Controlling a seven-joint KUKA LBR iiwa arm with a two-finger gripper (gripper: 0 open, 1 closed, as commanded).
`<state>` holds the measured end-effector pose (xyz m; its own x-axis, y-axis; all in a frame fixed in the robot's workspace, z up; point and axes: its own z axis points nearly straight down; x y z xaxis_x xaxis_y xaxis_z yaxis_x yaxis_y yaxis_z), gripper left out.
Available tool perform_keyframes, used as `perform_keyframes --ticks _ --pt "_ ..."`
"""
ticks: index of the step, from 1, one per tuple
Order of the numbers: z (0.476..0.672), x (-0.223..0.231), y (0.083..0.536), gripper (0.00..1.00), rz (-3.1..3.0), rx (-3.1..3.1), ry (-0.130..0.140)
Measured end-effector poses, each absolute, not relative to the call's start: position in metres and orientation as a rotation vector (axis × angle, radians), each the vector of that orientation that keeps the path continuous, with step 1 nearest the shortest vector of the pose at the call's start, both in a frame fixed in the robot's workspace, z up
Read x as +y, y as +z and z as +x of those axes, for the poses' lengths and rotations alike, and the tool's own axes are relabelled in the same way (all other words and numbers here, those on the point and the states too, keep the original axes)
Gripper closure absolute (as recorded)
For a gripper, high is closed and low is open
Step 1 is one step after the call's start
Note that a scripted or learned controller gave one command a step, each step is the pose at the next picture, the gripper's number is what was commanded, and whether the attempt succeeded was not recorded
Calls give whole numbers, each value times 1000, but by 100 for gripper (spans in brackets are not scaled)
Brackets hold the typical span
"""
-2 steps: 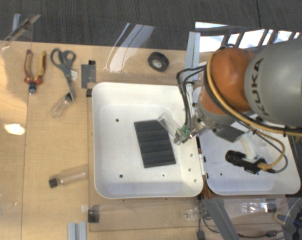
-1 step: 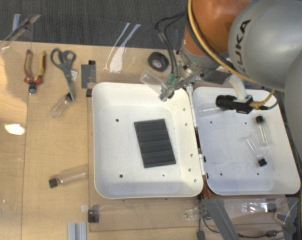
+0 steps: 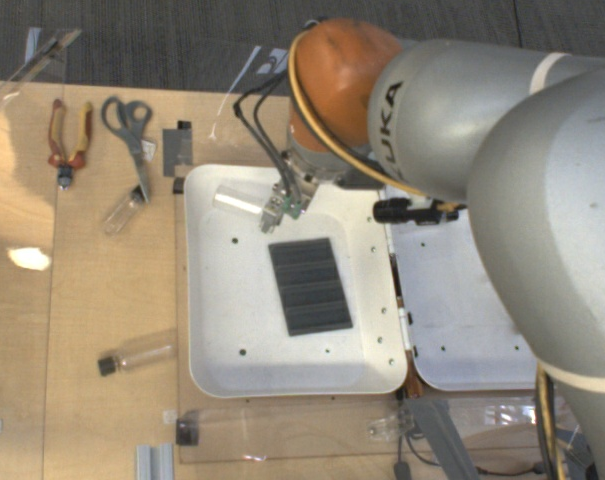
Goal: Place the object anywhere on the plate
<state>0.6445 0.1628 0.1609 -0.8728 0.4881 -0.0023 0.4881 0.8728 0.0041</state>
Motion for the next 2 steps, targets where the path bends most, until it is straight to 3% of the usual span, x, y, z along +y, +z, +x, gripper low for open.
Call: perform_keyframes --ticks 1,2 --pt "660 180 304 100 579 3079 8" --pt "652 206 158 100 4 3136 6"
